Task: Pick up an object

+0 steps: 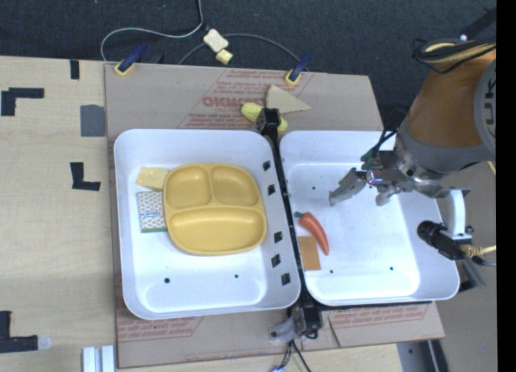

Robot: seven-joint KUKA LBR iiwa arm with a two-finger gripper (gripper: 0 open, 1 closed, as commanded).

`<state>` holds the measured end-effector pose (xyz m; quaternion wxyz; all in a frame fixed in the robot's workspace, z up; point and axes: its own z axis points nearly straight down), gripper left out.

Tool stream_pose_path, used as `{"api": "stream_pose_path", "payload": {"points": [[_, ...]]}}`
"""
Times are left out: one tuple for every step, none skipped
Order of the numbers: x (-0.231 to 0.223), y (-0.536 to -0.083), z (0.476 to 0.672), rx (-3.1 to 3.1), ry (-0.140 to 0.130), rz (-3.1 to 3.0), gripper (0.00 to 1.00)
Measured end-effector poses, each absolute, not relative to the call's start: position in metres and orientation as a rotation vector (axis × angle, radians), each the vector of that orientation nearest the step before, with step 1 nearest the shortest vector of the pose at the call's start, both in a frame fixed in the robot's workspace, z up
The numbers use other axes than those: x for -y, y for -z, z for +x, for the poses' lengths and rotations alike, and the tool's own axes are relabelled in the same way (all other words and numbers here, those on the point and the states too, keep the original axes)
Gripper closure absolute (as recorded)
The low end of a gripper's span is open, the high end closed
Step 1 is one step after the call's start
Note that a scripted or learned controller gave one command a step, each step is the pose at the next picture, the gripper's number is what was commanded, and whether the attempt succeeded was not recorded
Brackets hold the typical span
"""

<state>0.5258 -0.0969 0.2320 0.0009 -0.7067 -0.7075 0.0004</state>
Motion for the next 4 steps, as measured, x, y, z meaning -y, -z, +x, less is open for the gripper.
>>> {"api": "stream_pose_path", "payload": {"points": [[0.095, -0.11, 0.529, 2.214, -0.014, -2.212, 0.0], [0.104, -0.086, 0.519, 2.225, 0.005, -2.223, 0.0], [0.179, -0.169, 0.483, 2.22, -0.001, -2.235, 0.0], [0.12, -0.143, 0.538, 2.228, 0.003, -2.211, 0.0]]}}
